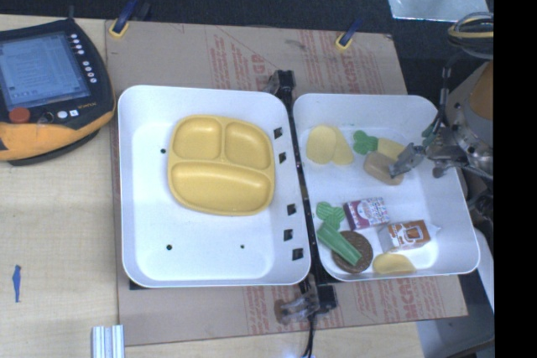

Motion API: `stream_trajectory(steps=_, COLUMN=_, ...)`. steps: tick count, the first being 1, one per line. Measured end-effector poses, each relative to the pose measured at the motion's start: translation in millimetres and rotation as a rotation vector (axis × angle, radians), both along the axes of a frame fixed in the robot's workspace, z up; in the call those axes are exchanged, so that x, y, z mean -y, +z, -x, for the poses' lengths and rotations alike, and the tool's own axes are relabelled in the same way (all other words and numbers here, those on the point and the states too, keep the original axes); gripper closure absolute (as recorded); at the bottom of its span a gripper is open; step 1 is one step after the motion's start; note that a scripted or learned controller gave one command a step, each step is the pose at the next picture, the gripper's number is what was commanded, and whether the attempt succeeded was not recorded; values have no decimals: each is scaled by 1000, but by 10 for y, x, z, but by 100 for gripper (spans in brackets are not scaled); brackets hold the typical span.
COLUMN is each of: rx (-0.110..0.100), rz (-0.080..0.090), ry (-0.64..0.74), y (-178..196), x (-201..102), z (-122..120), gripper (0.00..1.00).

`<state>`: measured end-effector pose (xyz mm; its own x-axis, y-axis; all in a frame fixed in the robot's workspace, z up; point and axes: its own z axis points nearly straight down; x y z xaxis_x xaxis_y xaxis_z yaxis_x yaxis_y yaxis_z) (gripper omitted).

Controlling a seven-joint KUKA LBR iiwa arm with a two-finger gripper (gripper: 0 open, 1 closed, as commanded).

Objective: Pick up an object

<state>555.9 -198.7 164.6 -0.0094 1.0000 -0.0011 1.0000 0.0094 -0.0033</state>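
Desk [50,222]: pale wood surface. A brown cardboard sheet [243,54] with red print lies flat on it, centre of frame, held at its upper edge by two yellow-tipped clamps [124,19]. Two white bins sit side by side on the cardboard: left bin [143,180], right bin [449,218]. Grey-and-orange teach pendant [46,92] at upper left, directly on the desk. Small blue mark [17,282] at lower left.
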Motion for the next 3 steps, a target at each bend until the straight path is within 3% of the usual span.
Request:
stream_trajectory(steps=1, rx=6, rz=1, ry=2, y=-748, x=-418, z=-662, gripper=0)
stream_trajectory(steps=2, rx=5, rz=1, ry=-6, y=-711, x=140, z=-1023, gripper=0)
stream_trajectory(steps=3, rx=-5, rz=-2, ry=-6, y=-730, x=-446, z=-303, gripper=0)
